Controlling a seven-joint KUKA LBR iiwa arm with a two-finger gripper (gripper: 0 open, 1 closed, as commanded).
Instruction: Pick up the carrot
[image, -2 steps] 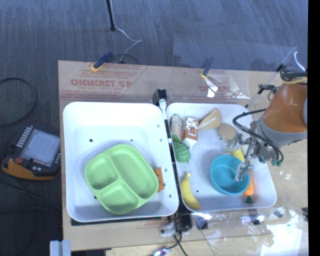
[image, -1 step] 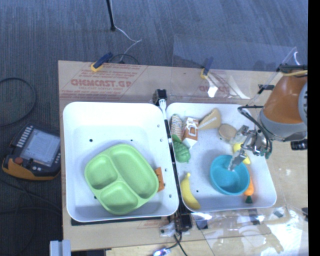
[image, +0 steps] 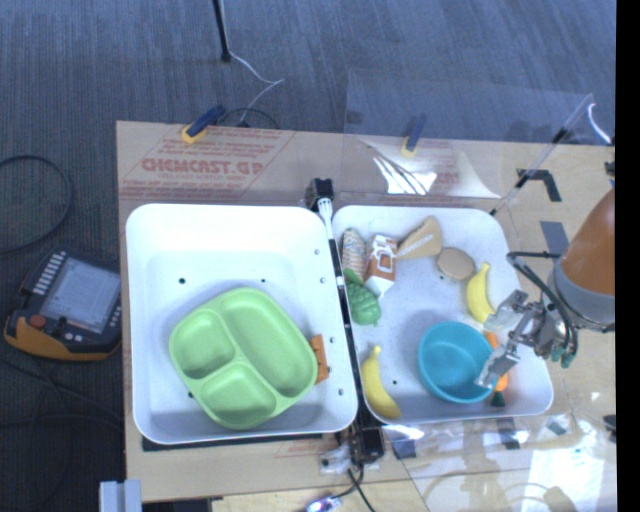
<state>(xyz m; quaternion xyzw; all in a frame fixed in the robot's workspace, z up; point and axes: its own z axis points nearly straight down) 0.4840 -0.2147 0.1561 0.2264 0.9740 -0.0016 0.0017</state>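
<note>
Half the carrot (image: 499, 377) hidden under the gripper (image: 497, 367), grip state impossible to tell.

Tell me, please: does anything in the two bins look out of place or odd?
One small thing: an orange piece sits wedged between the green divided plate and the left bin's right wall, apart from the other food in the right bin. Nothing looks spilled or damaged.
</note>
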